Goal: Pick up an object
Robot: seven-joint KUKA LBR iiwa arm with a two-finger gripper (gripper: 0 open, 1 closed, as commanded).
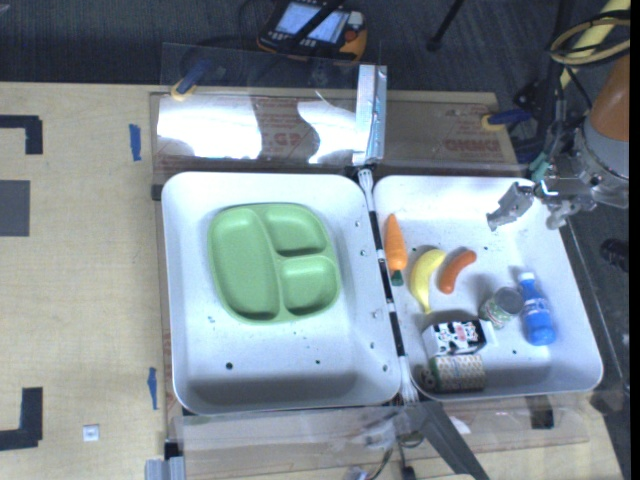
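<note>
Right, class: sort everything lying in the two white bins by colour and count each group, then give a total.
Green: 1, tray
Orange: 2, carrot, sausage
Yellow: 1, banana
Blue: 1, bottle
Silver: 1, can
Black and white: 1, box
Tan: 1, sponge
Total: 8

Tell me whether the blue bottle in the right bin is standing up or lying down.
Lying down. The blue bottle lies on its side on the floor of the right bin, its long axis along the floor, beside a small can.
</note>
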